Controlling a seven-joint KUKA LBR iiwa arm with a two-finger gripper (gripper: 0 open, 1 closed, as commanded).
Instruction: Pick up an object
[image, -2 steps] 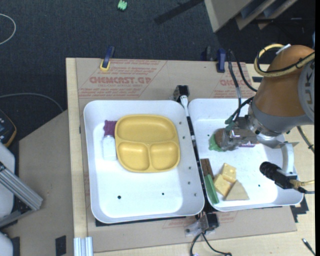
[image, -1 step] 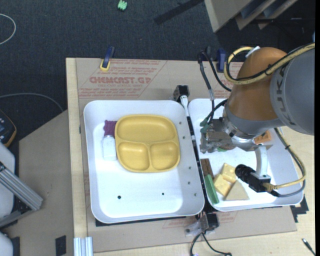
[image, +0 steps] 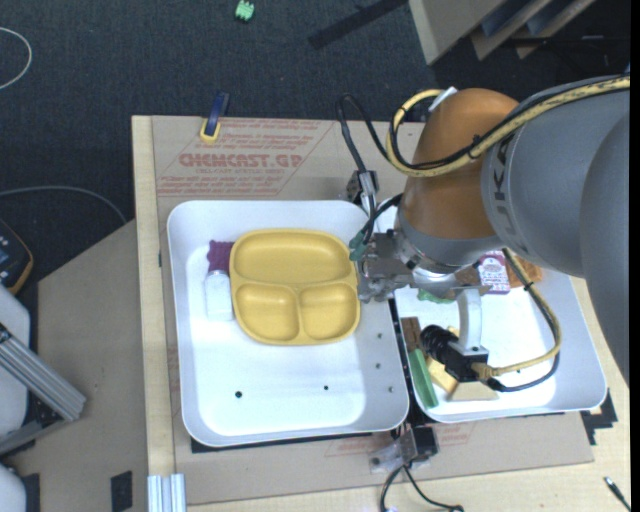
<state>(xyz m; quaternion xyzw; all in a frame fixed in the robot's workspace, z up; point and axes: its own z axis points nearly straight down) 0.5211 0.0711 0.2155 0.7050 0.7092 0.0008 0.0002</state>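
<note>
A yellow divided plate (image: 294, 285) lies in the left bin (image: 280, 400), toward its far right side. Partly hidden behind the plate's left edge are a purple object (image: 219, 254) and a small white object (image: 217, 296). The arm's orange band and grey wrist hang over the seam between the two bins, and my gripper (image: 366, 268) sits right at the plate's right rim. Its fingers are too dark and crowded to read. The right bin (image: 575, 385) holds a green stick (image: 417, 372), a tan block (image: 468, 388) and a pink-and-white packet (image: 494, 273), partly hidden by the arm.
Both bins rest on a brown board with red lettering (image: 240, 157). A blue and yellow clip (image: 212, 120) lies at the board's far edge. Cables trail from the arm over the right bin. Dark floor surrounds the bench.
</note>
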